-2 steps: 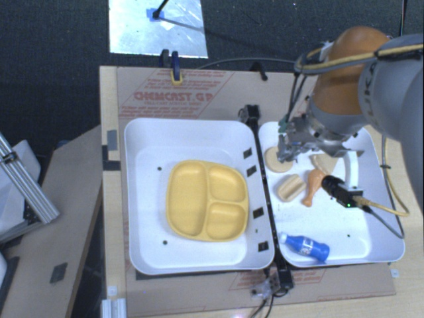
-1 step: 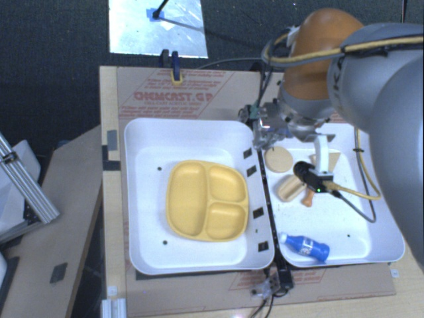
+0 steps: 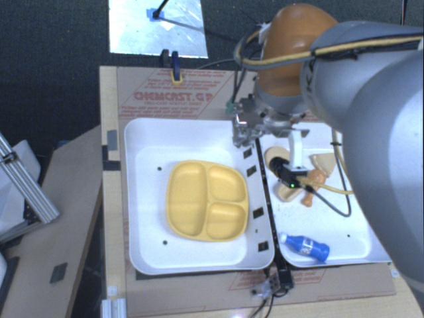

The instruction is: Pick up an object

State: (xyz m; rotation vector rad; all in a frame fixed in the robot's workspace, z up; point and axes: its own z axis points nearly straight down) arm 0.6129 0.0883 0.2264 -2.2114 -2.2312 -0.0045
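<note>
arm bent low, claw at bin divider

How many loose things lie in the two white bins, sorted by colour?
Yellow: 1, the divided plate in the left bin.
Blue: 1, the bottle in the right bin.
Tan or orange: at least 1, a toy partly hidden under the arm.
Total: 3.

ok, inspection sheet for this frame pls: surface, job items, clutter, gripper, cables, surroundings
Surface: two white bins, left bin and right bin, on a cardboard sheet.
Job's things: yellow divided plate in left bin; blue bottle, tan wooden pieces in right bin.
Clutter: nothing seen.
Gripper: gripper over the divider's far end; finger state unclear.
Cables: black cable looping over right bin.
Surroundings: blue clamp, shiny sheet, aluminium rail.
</note>
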